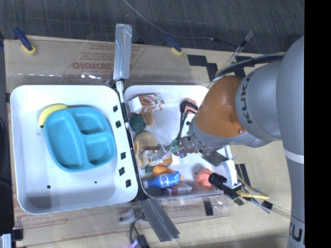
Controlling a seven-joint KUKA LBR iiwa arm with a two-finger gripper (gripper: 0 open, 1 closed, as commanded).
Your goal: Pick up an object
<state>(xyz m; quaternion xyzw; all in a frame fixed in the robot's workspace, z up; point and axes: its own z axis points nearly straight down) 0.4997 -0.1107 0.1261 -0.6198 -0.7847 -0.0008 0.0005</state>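
Camera view of a pick in progress. The arm [258, 107] is reaching into the right bin [170, 93], and its tool [175, 148] is hanging low over the clutter along that bin's inner wall; whether the tool is open or closed cannot be told from this angle, and nothing is showing as gripped. The likeliest object is the wrapper [155, 156], which is lying just beside the tool, on its side away from the arm, apparently touching it. A tan lump [145, 138] is sitting next to the wrapper, a little farther from the tool; an orange piece [160, 169] and a blue bottle [164, 180] are crowding the wrapper on the tool's near side, toward the bottom of the view. A green object [137, 123] and a printed packet [151, 102] are lying beyond the tool, toward the top of the view, and a pink ball [204, 177] is resting under the wrist, behind the tool. A blue tray [80, 138] is occupying the left bin [26, 154], well apart from the tool. Doing this step well is probably calling for centring the tool on one item alone before closing: the wrapper is looking thin and crinkly, so a pinch on a raised fold is seeming safer than a flat press. The neighbours are packed close, so a skewed descent is risking nudging them or catching two at once. A slow, straight lift is advisable.
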